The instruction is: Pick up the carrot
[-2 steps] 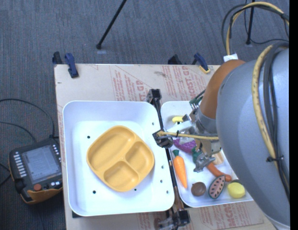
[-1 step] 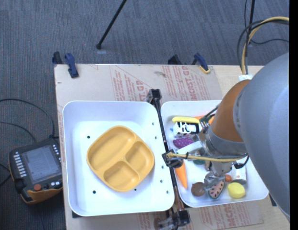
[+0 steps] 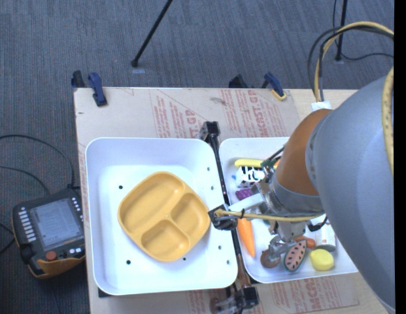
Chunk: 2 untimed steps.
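1. Carrot (image 3: 246, 237): lies in the right bin (image 3: 255, 275), hard against that bin's left wall, toward its near end. Long axis runs near-to-far, thick end far, tip pointing near. Nothing lies on it

2. Claw (image 3: 277, 248): sits just right of the carrot, low over the near part of the same bin. Whether it is released or clenched cannot be told; the wrist hides most of it. The carrot is not between its parts, so no hold is recorded

3. Governing relation: the carrot lies left of the claw, close beside it, with its length across the line between them. Judgement: a short shift left would bring the claw over the carrot's middle, and the grip should close across the narrow width, not along the length. The wall beside the carrot leaves little room on that side and may foul the left finger

4. Neighbours: a brown piece (image 3: 270, 260) and a seeded slice (image 3: 295, 256) lie under the claw; a lemon (image 3: 322, 260) lies further right. These are nearer the claw than the carrot and risk a wrong pick

5. Further out: a yellow plate (image 3: 162, 216) with three compartments rests in the left bin (image 3: 101, 175), well apart from the work
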### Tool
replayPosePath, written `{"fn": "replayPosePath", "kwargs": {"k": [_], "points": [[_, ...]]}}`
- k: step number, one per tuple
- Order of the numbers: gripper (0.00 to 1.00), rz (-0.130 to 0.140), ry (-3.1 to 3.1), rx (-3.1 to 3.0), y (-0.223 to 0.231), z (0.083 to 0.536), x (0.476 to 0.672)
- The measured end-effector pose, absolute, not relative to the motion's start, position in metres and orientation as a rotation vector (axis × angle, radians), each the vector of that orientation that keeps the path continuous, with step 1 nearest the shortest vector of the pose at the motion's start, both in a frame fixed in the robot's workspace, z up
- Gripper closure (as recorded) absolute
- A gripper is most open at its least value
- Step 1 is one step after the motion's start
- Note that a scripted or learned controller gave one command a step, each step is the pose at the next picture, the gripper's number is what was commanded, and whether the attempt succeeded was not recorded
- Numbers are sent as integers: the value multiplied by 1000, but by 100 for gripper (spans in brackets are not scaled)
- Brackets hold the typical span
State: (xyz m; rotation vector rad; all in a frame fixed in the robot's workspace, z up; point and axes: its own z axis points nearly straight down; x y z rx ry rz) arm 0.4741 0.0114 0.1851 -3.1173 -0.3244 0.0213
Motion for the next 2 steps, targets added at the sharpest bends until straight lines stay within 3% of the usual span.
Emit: {"fn": "replayPosePath", "kwargs": {"k": [1,2], "points": [[0,21,-329,-3118,34,185,474],[100,41,-351,-3109,33,193,473]]}}
